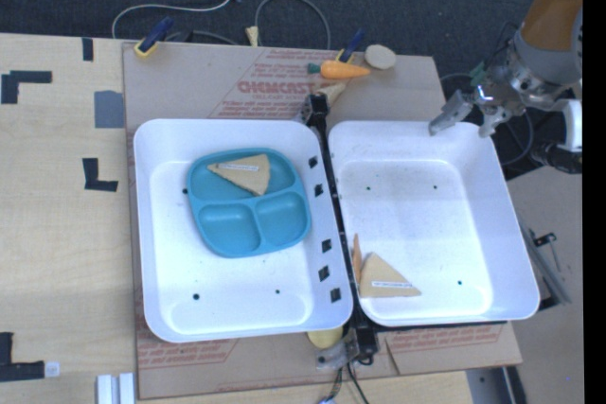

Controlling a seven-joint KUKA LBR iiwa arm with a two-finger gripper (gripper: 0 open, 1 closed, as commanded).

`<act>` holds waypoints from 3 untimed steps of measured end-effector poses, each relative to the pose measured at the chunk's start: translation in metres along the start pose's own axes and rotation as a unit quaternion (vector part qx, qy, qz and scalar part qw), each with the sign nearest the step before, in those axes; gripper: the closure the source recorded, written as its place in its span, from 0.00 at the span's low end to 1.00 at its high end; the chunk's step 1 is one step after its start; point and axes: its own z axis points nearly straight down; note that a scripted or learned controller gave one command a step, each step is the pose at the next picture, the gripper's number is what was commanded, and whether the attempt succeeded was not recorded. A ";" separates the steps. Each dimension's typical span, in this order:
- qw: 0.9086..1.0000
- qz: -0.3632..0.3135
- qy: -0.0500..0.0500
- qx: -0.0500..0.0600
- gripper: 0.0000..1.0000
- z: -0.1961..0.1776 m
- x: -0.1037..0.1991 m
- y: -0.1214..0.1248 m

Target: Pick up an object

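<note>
Above the right bin's (pixel 502 203) far corner, the gripper (pixel 463 120) hangs spread wide, holding nothing; sandwich wedge (pixel 383 277) waits below.

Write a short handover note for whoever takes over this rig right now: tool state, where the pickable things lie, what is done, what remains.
Tool: open, holding nothing, above the right bin's far right corner.
Right bin: one tan wedge lying at the near left corner.
Left bin: blue divided plate with a second tan wedge in its large compartment.
Done: nothing picked up yet.
Left: bring the tool down onto an object, probably the right bin's wedge, grip it and lift.
</note>
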 end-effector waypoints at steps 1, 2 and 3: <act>1.000 0.001 0.003 0.008 0.00 0.095 0.028 -0.079; 1.000 -0.003 0.002 0.002 0.00 0.133 0.099 -0.076; 1.000 -0.002 0.000 -0.003 0.00 0.118 0.107 0.003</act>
